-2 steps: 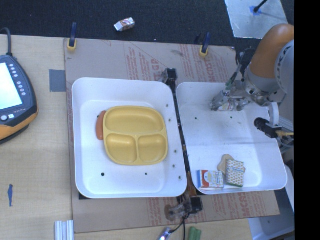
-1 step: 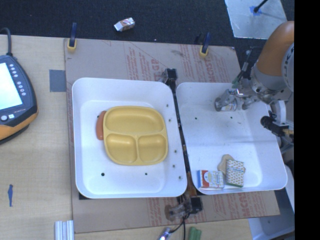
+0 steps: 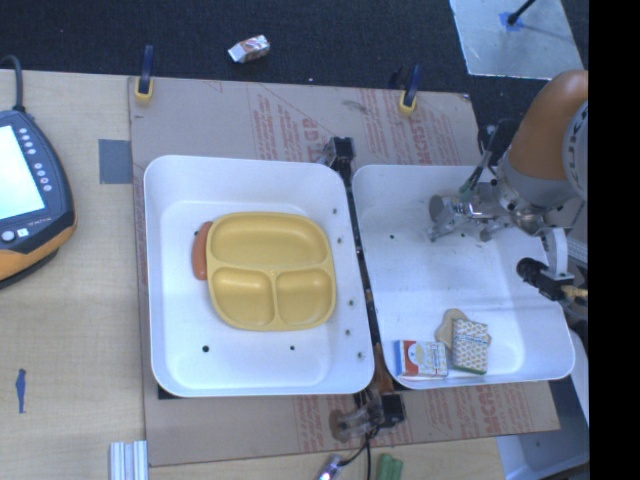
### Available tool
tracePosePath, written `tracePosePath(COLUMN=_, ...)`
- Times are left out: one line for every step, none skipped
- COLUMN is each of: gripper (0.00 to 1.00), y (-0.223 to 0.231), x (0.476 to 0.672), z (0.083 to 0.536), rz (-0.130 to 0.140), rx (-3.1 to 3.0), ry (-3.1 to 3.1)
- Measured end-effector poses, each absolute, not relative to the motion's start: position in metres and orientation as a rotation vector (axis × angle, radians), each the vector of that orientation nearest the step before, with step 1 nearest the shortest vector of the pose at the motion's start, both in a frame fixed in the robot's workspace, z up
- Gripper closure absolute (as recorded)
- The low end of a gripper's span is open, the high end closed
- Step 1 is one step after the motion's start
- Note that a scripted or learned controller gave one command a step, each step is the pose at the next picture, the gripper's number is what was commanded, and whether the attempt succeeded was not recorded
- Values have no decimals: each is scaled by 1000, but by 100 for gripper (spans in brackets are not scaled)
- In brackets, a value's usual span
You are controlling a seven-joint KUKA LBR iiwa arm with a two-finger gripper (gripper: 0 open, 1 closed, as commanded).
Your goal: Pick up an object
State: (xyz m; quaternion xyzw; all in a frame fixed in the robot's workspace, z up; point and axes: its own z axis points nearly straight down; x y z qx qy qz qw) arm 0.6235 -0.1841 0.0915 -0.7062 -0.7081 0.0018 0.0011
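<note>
Well apart: your gripper [image 3: 455,218] and the packets.
You can't tell whether its jaws are apart or together. It hangs by the right bin's [image 3: 420,298] far edge; the small packets [image 3: 450,348] lie by the near edge, clear of the jaws.

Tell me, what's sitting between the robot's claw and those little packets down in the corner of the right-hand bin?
Nothing: in the camera view, only bare white bin floor lies between the gripper and the small packets.
</note>
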Motion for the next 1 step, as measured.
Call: tracePosePath(gripper=0, y=-148, x=653, z=92, rz=20, rx=-2214, ry=-2214)
